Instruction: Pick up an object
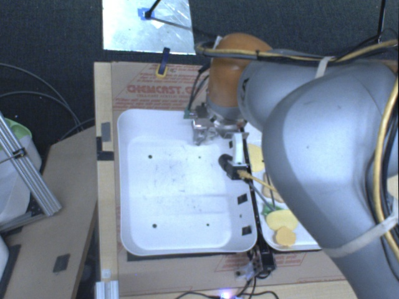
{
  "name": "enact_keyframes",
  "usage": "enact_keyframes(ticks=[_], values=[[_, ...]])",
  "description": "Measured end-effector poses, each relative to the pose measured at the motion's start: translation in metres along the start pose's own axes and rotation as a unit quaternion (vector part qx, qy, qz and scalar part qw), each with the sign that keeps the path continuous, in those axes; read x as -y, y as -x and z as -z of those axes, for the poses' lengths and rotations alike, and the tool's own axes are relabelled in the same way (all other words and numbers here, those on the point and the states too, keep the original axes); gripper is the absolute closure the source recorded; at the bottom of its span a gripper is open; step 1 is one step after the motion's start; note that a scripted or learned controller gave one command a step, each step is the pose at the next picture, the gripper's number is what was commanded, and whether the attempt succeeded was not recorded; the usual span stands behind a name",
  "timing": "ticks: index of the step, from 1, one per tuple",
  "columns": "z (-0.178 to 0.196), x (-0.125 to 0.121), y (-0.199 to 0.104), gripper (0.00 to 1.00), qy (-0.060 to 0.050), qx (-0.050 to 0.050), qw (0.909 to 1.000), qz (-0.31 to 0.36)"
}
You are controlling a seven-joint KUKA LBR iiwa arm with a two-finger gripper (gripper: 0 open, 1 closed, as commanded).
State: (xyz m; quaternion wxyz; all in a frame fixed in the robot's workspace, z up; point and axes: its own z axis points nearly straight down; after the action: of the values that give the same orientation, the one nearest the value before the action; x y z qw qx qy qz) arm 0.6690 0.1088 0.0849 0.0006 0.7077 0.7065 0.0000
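Camera view: The arm (324, 161) enters from 3 o'clock and covers most of the right half of the picture. Its orange band (227, 67) sits at about 12 o'clock of the left bin (143, 229). The end effector (209, 131) hangs below that band, over the far rim of the left bin, near that bin's 1 o'clock corner. From this angle it cannot be determined whether the end effector is spread or pressed together; no object is visible in it.

The left bin shows a bare white floor with faint scuff marks and a few small dark dots. The right bin (259, 154) is largely hidden behind the arm. At its near end, at about 5 o'clock of the picture, several yellowish objects (282, 226) lie on the bin floor, touching or just beside one another; their exact kind cannot be determined. These are the candidate things for the task. They are well apart from the end effector, which stands toward 11 o'clock of them, across the divider between the bins.

Both bins rest on the counter (106, 185).

Task status, as a judgement: no pick is evident. Approach, descent over an object, closure and lift all appear to remain.
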Motion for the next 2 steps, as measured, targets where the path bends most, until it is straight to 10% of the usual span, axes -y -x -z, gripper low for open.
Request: enact_keyframes(ticks=[1,2], values=[[0.245,-0.002,-0.008,1.00,0.009,-0.002,0.9999,0.003],[0.240,0.044,-0.095,1.00,0.000,-0.002,1.0000,0.006]])
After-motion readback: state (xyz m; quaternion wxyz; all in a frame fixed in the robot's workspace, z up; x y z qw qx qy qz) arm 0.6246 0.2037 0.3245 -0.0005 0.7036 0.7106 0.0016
